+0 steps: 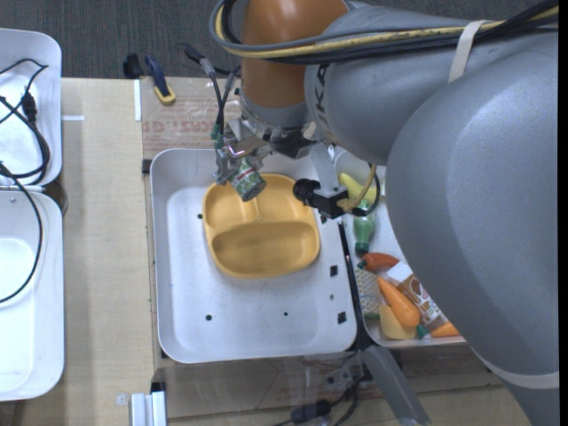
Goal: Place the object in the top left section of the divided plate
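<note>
Overhead: small can (248, 185), silvery body with a green label, tilted, caught between the fingers of the gripper (238, 169) and hanging just over the 12 o'clock rim of the divided plate (262, 229). Gripper closed around the can, fingers pressed to its sides. Plate mustard yellow, rounded square, two small sections along its 12 o'clock side and one wide section at 6 o'clock, resting in the upper half of the left white bin (253, 322). Can above the small section toward 11 o'clock, near the ridge between the two small sections. Grey arm (461, 149) sweeping in from 3 o'clock, bulky, orange band (284, 38) at 12 o'clock above the wrist, wrist pointed down, yellow-and-black cables looped across it. Right bin (377, 331) at 4 o'clock largely under the arm, with a carrot (398, 302), a green bottle (364, 231) and a yellow piece (353, 186) peeking out. Pale wooden table (102, 238) at 9 o'clock.
</note>
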Robot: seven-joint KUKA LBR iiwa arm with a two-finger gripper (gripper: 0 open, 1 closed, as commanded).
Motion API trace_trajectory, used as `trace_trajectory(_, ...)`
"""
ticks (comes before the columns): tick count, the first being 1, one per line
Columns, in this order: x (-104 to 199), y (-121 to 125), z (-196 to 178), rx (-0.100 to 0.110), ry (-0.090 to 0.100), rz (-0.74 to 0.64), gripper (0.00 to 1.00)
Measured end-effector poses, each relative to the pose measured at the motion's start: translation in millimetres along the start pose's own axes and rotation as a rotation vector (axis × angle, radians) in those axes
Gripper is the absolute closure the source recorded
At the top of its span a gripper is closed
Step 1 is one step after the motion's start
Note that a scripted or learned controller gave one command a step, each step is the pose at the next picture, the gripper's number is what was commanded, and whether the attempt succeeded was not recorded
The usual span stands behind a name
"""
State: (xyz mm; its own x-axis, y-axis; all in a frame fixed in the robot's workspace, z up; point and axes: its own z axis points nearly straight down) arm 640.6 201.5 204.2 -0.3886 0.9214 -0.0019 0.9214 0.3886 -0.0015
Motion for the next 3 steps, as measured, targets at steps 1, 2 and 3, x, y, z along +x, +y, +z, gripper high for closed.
trace_trajectory(1, 6, -38, -67, 0.001, 0.000, 0.114, 1.00)
trace_trajectory(2, 6, -38, -67, 0.001, 0.000, 0.114, 0.00)
trace_trajectory(3, 0, -27, -77, -0.001, -0.001, 0.104, 0.00)
